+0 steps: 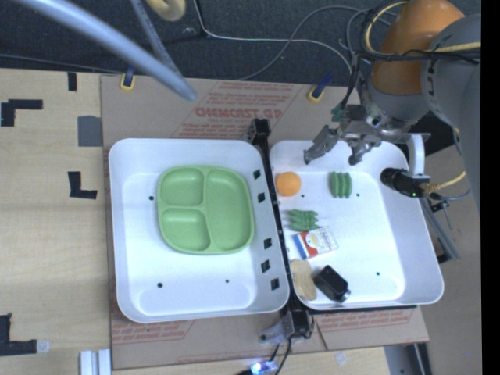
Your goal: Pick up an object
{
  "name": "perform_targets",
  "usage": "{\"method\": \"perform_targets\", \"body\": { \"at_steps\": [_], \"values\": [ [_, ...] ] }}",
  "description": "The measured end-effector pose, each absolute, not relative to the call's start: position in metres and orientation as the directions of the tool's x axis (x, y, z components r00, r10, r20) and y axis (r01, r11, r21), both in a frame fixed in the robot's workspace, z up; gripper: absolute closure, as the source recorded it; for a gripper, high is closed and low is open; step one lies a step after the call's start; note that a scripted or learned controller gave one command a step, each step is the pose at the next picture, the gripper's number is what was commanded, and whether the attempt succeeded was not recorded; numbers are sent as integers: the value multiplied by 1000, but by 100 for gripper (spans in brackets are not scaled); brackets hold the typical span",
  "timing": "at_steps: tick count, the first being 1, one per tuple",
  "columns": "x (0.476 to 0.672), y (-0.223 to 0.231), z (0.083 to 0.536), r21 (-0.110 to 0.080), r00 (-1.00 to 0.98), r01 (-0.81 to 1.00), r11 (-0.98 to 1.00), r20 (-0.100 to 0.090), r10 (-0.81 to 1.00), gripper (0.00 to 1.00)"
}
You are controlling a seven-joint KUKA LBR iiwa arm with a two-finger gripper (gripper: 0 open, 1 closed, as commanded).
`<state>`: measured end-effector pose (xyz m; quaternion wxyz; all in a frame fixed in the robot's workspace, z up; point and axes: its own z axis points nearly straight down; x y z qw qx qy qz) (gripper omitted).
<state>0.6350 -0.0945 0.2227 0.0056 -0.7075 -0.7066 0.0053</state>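
two white bins side by side on a cardboard sheet (234, 100) over the wooden bench (47, 233). left bin (133, 287) holds a green divided tray (206, 209), sitting centre-left with bare floor all round it, most along the near wall. right bin (398, 264) carries the clutter, all crowded toward its left wall: orange ball (288, 183) near the far-left corner, green ridged piece (340, 184) to its right, leafy green item (303, 219) below the ball, a red-white-blue packet (314, 243) touching just under that, then a tan oblong (303, 279) and a black block (331, 283) side by side near the front wall. right half of that bin is bare floor, open room along the right wall and near-right corner. grey arm with orange band (414, 30) comes in from the right, over the far edge of the right bin. gripper (337, 153) sits above the far wall, fingers spread, nothing between them; left fingertip (310, 156) is near the ball, right one just above the ridged piece, touching neither. a black fitting (400, 180) with a cable hangs over the bin's right side. black clips (264, 201) run along the seam between bins. a grey pole (101, 33) crosses the top-left, well clear of both bins.
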Motion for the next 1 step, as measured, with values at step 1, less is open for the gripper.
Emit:
{"method": "perform_targets", "body": {
  "at_steps": [1],
  "values": [
    [638, -94, 232, -2, -1, 1000, 1, 0, 1000, 0]
  ]
}}
